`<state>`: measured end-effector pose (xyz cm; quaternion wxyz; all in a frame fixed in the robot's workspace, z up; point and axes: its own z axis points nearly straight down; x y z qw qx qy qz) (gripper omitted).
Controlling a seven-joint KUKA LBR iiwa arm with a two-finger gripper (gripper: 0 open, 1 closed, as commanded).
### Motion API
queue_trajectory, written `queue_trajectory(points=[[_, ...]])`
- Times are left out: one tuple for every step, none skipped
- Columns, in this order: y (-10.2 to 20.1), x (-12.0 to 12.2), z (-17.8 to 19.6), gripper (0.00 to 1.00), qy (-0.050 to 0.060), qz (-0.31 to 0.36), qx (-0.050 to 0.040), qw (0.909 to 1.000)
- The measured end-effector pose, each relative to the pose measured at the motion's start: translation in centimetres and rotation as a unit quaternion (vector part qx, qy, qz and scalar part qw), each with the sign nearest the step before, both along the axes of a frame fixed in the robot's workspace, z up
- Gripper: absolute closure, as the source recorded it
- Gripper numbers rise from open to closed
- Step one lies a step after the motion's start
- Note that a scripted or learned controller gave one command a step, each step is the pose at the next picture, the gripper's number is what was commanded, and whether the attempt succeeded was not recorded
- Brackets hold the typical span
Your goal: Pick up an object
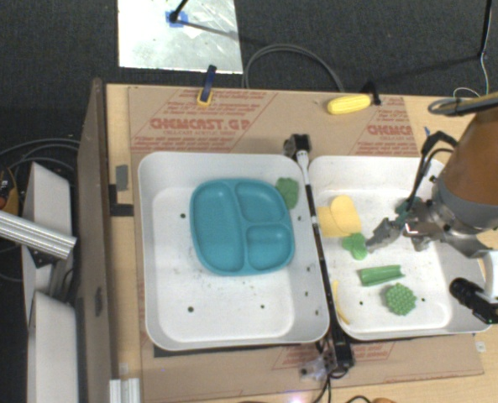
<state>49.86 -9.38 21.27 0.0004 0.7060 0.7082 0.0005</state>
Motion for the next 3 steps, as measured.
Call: queue_trajectory(points=[[0.2,-1.3,-12.7,0.0,0.001,-0.001,-0.0007,1.0],[0.1,-1.0,-11.0,1.0,-0.004,-0.001,-0.0013,1.0],[-9.3,5.5,-4.6,1.0,-0.006,-0.003,-0.0042,1.0]])
